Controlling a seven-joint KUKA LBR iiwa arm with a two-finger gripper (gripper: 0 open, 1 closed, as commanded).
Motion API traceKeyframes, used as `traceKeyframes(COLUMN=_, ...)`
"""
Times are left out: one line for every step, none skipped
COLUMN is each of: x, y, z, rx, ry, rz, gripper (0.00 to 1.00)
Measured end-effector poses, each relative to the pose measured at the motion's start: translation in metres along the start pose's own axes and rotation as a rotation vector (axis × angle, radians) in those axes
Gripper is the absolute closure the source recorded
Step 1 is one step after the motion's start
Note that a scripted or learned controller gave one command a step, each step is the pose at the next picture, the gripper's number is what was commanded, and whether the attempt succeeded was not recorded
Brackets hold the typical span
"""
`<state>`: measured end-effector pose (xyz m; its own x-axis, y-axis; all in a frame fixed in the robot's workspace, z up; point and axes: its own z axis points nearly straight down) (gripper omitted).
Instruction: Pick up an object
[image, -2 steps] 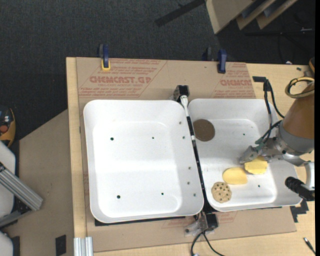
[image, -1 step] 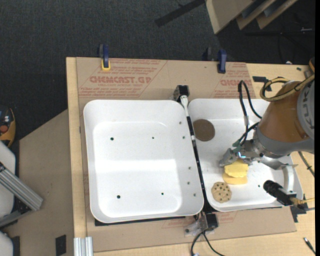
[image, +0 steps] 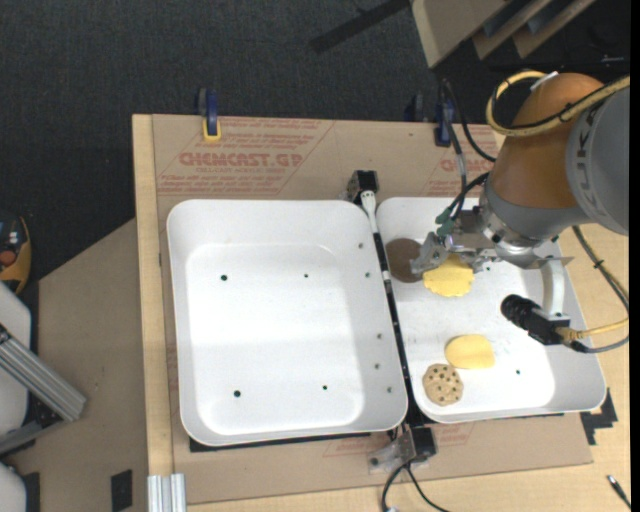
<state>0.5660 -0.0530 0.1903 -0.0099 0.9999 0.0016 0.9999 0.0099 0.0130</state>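
Note:
My gripper (image: 455, 255) hangs low over the upper part of the right bin (image: 570, 385). Directly beneath and in front of it lies a flat yellow piece (image: 448, 282), partly covered by the gripper's body. A brown round disc (image: 399, 259) rests just left of the gripper, against the bin's left wall. Nearer the front of the same bin are a second yellow piece (image: 470, 351) and a chocolate-chip cookie (image: 441, 383), side by side and apart from the gripper.
The left bin (image: 200, 300) is a wide white tray with a few small dark dots on its floor. The two bins meet along a black seam. Both stand on a cardboard sheet (image: 250, 150) clamped at the back.

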Motion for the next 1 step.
traceKeyframes(x=0.0466, y=0.0013, z=-0.0341, rx=0.007, ry=-0.001, rz=0.005, gripper=1.00)
